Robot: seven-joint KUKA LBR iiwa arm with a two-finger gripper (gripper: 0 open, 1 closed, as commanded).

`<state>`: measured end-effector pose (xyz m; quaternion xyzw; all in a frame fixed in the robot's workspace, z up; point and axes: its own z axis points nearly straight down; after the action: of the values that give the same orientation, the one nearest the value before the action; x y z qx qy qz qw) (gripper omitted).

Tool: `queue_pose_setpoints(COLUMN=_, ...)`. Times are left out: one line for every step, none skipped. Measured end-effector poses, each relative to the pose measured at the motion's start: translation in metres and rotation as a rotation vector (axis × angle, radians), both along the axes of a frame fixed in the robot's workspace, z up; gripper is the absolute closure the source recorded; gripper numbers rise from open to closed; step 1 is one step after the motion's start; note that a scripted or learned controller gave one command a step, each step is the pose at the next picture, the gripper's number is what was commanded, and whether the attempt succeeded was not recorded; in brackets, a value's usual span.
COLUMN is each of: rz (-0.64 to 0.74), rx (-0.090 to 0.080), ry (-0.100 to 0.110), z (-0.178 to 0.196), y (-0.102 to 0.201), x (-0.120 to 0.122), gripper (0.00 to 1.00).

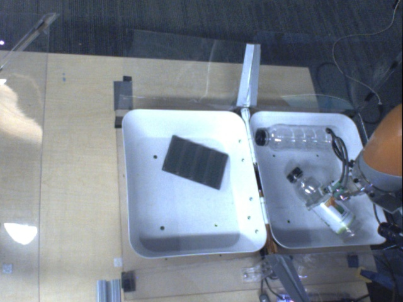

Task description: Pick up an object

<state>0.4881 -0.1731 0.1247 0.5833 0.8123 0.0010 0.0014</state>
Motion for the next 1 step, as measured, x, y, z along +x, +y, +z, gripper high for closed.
queue_pose_setpoints(rz=0.058, rx=-0.002, ry=-0.009, z=-0.0354, y=-0.0322, x=0.0555, gripper=0.00)
